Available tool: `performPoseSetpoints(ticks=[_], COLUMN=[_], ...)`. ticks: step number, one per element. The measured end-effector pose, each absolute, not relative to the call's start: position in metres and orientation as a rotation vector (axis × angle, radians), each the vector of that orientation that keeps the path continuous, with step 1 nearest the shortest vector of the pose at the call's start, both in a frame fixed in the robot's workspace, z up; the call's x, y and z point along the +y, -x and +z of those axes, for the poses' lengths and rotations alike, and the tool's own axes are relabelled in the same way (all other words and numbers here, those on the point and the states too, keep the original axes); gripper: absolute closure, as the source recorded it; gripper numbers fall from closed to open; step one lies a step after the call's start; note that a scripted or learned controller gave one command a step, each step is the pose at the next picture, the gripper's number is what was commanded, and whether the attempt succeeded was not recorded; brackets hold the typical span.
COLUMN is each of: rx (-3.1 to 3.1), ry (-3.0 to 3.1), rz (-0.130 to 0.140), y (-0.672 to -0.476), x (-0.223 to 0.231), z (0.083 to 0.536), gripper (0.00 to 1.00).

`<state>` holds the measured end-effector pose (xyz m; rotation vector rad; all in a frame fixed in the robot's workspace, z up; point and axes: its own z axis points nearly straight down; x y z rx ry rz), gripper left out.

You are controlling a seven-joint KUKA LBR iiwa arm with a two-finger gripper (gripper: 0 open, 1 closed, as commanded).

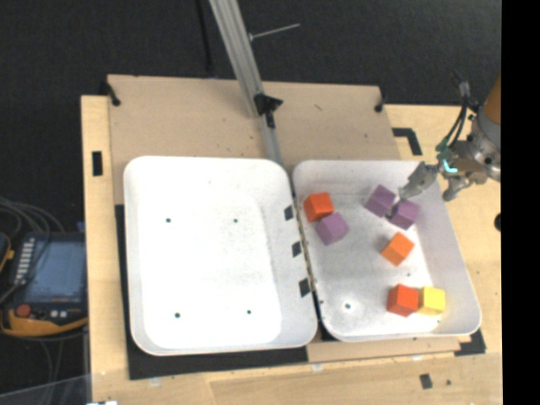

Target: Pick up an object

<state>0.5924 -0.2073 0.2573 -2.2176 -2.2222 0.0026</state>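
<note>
My gripper hangs over the right bin with jaws wide, maybe to grab a purple cube.

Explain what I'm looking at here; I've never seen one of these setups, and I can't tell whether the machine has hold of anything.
This is one fixed camera looking down at a slant on a bench. Two shallow white bins sit side by side: the left white bin and the right white bin. The robot arm's two-finger gripper reaches in from the right, over the right bin's upper edge. In that bin lie seven small blocks: three purple cubes, nearest the gripper, three orange cubes, for example, and a yellow cube. No block sits between the fingers, so nothing is held.
</note>
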Motion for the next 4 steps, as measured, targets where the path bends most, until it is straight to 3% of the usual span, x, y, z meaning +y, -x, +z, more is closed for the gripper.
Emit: performPoseSetpoints(ticks=[1, 3, 4], rx=[-2.228, -2.218, -2.222], ry=[2.219, 2.221, 2.226], rz=[0.001, 0.007, 0.002], y=[-0.593, -0.591, -0.592], x=[-0.208, -0.210, -0.211], z=[0.260, 0.134, 0.096], gripper=[0.00, 0.00, 0.00])
